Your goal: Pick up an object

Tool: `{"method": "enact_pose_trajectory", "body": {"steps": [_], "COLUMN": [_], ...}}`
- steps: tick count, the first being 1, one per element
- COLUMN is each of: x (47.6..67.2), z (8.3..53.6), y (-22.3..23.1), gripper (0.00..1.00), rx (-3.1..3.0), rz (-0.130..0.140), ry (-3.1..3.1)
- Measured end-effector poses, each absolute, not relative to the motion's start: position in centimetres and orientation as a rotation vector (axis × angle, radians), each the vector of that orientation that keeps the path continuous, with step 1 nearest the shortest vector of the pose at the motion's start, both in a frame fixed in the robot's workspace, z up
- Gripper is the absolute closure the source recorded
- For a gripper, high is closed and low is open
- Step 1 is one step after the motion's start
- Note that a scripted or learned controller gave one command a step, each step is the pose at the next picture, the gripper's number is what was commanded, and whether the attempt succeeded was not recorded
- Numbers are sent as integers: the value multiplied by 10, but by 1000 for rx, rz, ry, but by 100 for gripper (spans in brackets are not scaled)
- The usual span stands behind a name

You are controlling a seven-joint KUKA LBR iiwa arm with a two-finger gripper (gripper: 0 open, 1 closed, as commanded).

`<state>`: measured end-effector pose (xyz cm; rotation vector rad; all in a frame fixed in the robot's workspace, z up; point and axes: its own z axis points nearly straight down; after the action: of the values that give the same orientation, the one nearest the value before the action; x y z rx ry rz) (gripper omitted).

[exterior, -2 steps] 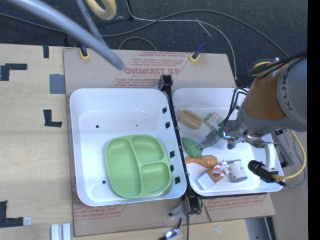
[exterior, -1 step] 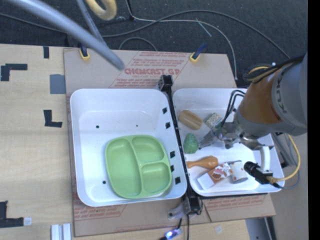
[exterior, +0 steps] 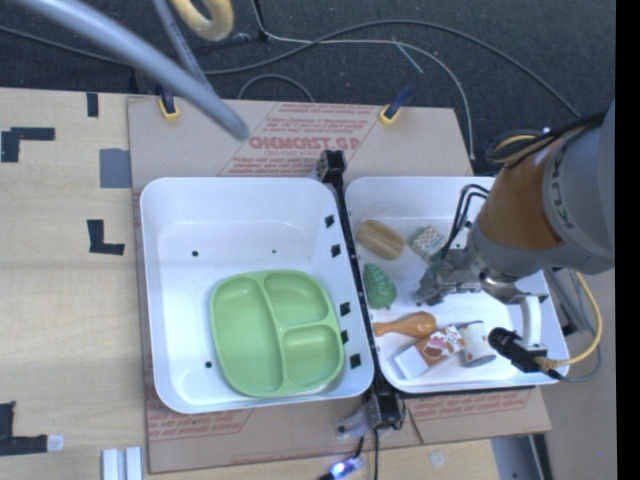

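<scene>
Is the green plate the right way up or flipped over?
Right way up. The green plate lies flat in the left bin, its three hollow sections facing up.

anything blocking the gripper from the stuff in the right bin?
Nothing visible does. The gripper hangs over the right white bin, with the small patterned green-white cube just above it in view, the green leafy toy to its left and the orange drumstick-shaped toy below.
</scene>
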<state>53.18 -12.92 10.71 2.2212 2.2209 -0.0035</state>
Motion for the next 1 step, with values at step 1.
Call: {"method": "enact_pose_trajectory", "body": {"steps": [1], "x": [531], "z": [170], "y": [-125], "gripper": [100], "rx": [2217], "rz": [4], "ry": [2221]}}
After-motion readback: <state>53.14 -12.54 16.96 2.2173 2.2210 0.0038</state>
